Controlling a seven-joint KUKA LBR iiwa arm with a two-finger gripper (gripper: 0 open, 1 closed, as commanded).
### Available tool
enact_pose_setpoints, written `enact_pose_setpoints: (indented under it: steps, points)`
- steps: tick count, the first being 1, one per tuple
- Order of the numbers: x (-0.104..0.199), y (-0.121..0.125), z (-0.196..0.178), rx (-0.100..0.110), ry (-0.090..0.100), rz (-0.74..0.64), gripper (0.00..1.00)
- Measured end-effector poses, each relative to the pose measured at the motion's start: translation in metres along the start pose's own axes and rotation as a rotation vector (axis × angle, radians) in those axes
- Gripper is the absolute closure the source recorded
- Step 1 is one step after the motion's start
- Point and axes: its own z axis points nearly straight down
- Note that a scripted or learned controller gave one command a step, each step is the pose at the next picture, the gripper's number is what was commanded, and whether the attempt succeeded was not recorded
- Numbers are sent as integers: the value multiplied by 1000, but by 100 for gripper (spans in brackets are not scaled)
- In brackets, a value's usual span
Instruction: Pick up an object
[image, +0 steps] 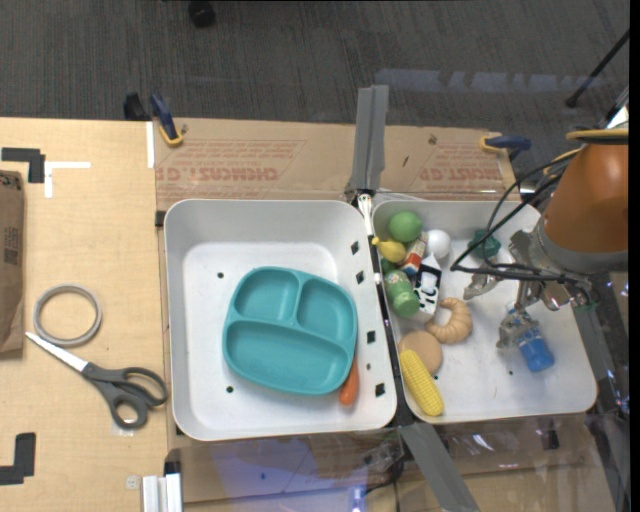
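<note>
Gripper (522, 322) poised low in right bin (560, 395), finger state impossible to tell, just above small blue object (536, 354) beside the croissant (452, 320). Likely light, rigid; best pinched across narrow sides.

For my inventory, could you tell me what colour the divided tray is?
Teal; the divided tray shows clearly in the camera view.

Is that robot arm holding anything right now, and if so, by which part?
Cannot be told. The gripper hangs over the right bin, just above a blue object, but the view is too cluttered to show a hold.
</note>
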Motion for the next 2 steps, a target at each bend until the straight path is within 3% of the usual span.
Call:
enact_pose_setpoints:
  steps: [1, 2]
  points:
    - [-47, 75, 0, -1, 1, 267, 0]
    - [23, 87, 1, -1, 3, 366, 0]
